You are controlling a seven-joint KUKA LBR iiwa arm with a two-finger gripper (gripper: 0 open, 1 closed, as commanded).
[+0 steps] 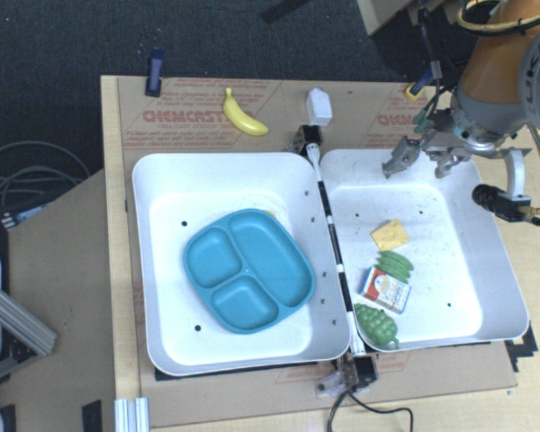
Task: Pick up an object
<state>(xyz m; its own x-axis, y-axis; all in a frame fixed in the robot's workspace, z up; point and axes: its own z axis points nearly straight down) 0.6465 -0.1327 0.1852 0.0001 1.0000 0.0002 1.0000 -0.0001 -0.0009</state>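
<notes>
Green grapes (377, 325) lie closest to us, beyond them a carton (386, 289), while our gripper (424, 158) hangs spread and empty farther back, nothing picked yet

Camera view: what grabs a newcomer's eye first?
The blue divided plate filling the left bin, then the yellow banana lying outside the bins on the bench behind it. In the right bin, small items cluster near the divider, while the gripper hangs open over its far edge, holding nothing.

bench (207, 120) | on it: left bin (153, 241), right bin (495, 268), banana (243, 115)
</notes>
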